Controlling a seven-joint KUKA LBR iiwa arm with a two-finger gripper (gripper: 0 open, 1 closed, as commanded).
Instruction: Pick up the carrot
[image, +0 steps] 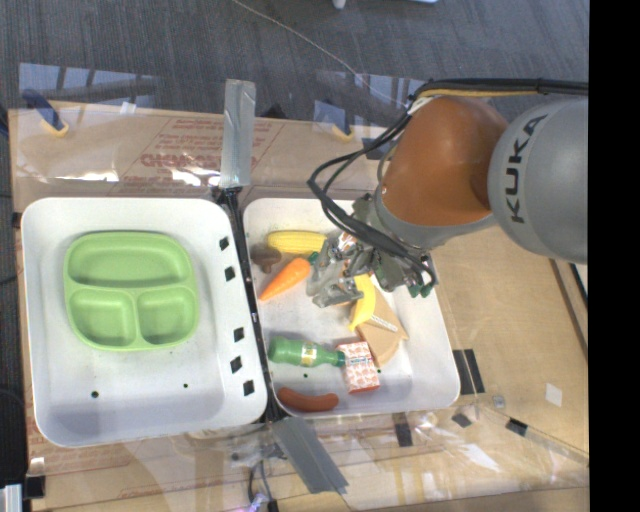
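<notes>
The carrot (285, 278) looks like a light, rigid plastic toy, smooth enough to slip, and its taper means a pinch near the narrow tip would likely squeeze it out; the thicker half toward the blunt end seems the safer place to take hold, with the fingers closing across its width. It is bright orange, cone-shaped, lying flat and slanted, its point aimed toward the left wall of the right bin (435, 355) and its broad end up toward the corn cob (296, 241) near the far edge. A small brown item (266, 257) lies just beside it, against the left wall. The gripper (335, 280) hangs just to the right of the carrot's broad end, and whether it is released or clenched cannot be told here; nothing is seen between its fingers. Toward the near edge of the same bin lie a green bottle (303, 352), a red carton (360, 366) and a sausage (307, 401). The left bin (50, 380) carries a green divided tray (130, 290).
</notes>
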